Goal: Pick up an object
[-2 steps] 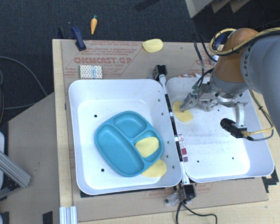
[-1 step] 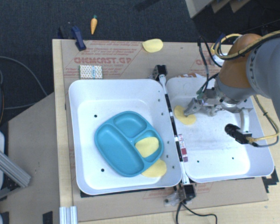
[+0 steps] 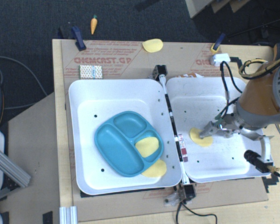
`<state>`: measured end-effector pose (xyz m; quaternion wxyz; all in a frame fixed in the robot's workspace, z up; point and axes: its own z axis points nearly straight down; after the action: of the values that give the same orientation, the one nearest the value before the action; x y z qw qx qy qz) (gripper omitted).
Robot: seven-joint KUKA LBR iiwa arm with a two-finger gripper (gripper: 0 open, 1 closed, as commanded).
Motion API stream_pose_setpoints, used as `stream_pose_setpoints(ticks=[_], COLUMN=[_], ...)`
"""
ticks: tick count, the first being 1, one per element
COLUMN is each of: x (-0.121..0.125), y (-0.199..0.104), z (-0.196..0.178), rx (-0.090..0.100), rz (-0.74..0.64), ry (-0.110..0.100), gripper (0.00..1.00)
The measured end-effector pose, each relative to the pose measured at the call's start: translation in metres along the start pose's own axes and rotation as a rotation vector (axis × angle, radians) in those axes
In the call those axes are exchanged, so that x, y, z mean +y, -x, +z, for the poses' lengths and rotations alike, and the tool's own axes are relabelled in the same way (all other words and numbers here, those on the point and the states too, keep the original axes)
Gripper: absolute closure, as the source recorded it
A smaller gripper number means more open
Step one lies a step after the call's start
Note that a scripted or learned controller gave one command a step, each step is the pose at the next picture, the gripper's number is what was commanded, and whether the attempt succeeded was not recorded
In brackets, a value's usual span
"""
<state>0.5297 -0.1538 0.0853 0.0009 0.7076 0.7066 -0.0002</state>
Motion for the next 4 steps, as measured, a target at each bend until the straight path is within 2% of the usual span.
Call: stream_pose_setpoints(ticks=[1,2,3,4], x=[0.027,-0.001,-0.009,0.002], y=[-0.037,-0.056,-0.008,-0.057], z=[-0.027,-0.008,-0.063,-0.025], rx=[0.001,0.003,0.0,0.003], rz=[-0.002,-0.001,-0.001,-0.002], ry=[0.001,-0.003,0.0,-0.003], gripper=[0.0,0.0,0.0,0.0])
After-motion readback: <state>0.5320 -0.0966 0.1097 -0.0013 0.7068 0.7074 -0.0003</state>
